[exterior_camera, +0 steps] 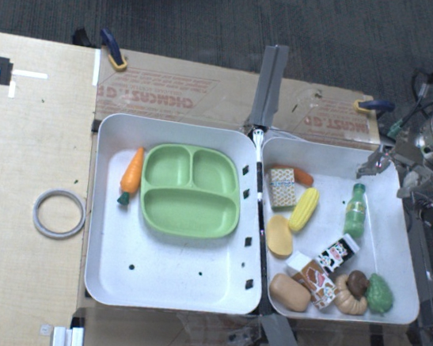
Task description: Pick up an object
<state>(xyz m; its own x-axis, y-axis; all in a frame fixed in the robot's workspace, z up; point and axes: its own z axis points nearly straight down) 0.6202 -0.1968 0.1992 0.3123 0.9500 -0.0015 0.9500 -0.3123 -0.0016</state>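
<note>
Though near hand [377,164], btl [355,214] cap-end farward

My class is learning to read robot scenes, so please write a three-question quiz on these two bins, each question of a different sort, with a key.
1. True or false: the carrot lies inside a compartment of the green divided plate.
2. Multiple choice: which bin holds the green bottle? A. the left bin B. the right bin C. neither
3. Fill in: the grey ring lies on the bench to the ______ of both bins in the camera view.

Key
1. False: it lies on the bin floor beside the plate's left edge.
2. B
3. left
</note>
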